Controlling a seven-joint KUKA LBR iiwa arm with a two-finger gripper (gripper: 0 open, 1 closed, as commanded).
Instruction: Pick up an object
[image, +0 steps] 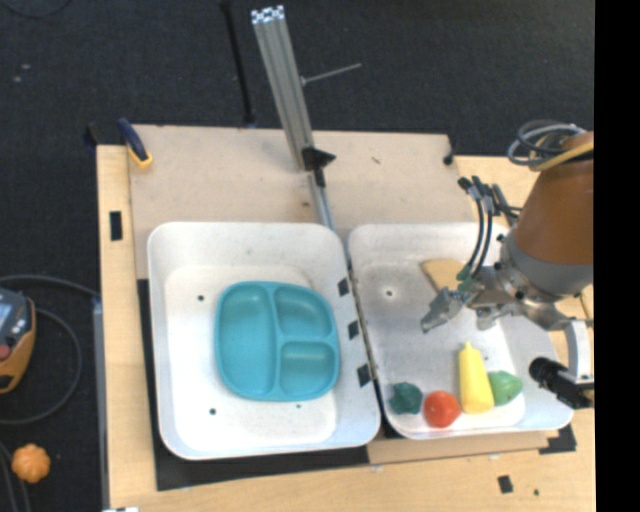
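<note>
My gripper (462, 318) hangs over the middle of the right bin (400, 260), open, with nothing between its fingers. Just below it stands a yellow bottle-shaped toy (475, 378), apart from the fingertips. A light green toy (507, 386) lies against the bottle's right side. A red ball-like toy (441, 408) and a dark green toy (406, 397) sit along the bin's front wall. A tan flat piece (441, 271) lies behind the gripper, partly hidden by the wrist.
The left bin (170, 300) holds a teal divided plate (277, 340). An aluminium post (285, 80) rises behind the bins. A blue and yellow clamp (135, 143) sits at the bench's back left corner. An orange ball (30, 462) lies off the bench, lower left.
</note>
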